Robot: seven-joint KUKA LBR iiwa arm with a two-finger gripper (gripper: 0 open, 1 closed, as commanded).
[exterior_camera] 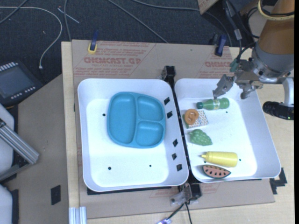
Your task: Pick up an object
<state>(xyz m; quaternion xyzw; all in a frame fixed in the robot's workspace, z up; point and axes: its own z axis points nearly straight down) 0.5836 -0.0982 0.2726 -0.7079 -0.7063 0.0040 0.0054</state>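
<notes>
Brown cardboard [140,55] covers the bench, and two white bins sit on it side by side.

At the top of the right bin [261,139] the gripper [232,90] hangs with its two fingers spread wide apart and nothing between them. Just under it lies a green bottle [213,104] on its side, near one finger but not in its grip. Next down come a small round brown toy on a little card [195,118], then a bunch of green grapes [200,137], then a yellow bottle [220,158] lying flat, and a watermelon slice [216,172] at the bottom edge. Above the gripper the grey arm with its orange band [276,36] reaches in from the right. The left bin [93,162] holds a blue plate with three sections [136,119]. Loose cables [51,13] lie on the dark floor behind the bench.
</notes>
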